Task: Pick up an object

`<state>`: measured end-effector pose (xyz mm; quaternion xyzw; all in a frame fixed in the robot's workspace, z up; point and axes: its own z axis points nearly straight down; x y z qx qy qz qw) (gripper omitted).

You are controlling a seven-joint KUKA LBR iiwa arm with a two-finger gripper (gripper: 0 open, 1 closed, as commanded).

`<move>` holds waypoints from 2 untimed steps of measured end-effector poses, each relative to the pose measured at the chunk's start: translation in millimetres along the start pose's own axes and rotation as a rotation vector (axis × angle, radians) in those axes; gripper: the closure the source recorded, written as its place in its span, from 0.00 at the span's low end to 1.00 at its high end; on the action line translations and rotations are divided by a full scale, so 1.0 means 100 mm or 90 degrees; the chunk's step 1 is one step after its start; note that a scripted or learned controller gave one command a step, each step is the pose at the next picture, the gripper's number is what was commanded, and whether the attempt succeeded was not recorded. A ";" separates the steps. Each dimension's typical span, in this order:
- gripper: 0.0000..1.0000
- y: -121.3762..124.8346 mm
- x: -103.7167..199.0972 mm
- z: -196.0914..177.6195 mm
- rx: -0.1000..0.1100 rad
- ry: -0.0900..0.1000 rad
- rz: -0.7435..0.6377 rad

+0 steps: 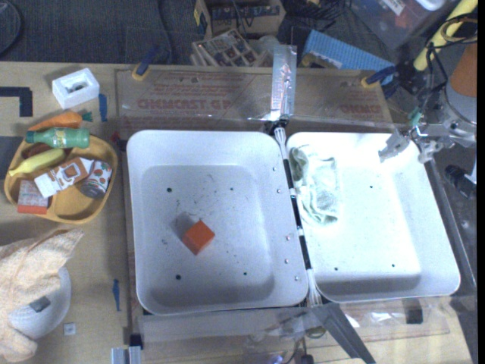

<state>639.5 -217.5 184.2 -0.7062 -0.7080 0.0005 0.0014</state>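
Orange block (pixel 199 236) lies far from raised gripper (pixel 407 144)

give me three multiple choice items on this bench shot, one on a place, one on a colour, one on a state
1. Where does the small block lie?
A. in the left bin
B. in the right bin
C. in the yellow bowl

2. What colour is the block?
A. blue
B. orange
C. green

3. How does the pale cloth lie?
A. folded flat in the right bin's middle
B. crumpled against the right bin's left wall
C. draped over the claw

Answers:
1. A, it sits on the floor of the left bin, left of the divider.
2. B, its faces show orange against the white floor.
3. B, it is bunched up beside the left wall of the right bin, apart from the claw at the upper right corner.
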 end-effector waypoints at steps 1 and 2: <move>0.00 0.28 0.74 0.38 0.001 0.000 -0.050; 0.00 -0.34 0.82 0.42 0.000 -0.001 -0.068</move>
